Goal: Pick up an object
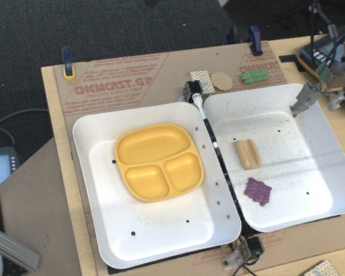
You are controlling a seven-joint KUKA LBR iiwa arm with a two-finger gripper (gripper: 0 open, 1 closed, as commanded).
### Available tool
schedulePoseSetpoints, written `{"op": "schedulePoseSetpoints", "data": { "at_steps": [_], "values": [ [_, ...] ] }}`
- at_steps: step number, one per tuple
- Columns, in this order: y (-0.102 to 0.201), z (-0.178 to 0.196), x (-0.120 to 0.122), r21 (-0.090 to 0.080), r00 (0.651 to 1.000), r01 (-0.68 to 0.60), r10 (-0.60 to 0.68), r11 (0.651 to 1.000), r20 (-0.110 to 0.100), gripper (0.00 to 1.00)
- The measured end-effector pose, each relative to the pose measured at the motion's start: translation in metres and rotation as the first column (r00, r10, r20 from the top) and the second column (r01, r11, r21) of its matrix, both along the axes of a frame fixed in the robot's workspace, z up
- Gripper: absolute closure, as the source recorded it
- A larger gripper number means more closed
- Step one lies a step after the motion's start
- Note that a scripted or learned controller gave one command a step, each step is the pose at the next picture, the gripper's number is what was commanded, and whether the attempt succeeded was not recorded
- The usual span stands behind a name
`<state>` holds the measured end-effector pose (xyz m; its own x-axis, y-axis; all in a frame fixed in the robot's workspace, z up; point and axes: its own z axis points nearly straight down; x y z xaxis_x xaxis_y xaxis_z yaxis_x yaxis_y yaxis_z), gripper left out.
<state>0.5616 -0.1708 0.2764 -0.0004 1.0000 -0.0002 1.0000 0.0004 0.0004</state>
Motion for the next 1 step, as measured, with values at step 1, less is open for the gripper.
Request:
{"op": "schedulePoseSetpoints", "data": {
  "at_steps": [1],
  "values": [
    [0.0364, -0.1013, 0.0275, 0.004, 1.0, -0.004, 0.004, 1.0, -0.01, 0.0]
  ]
}}
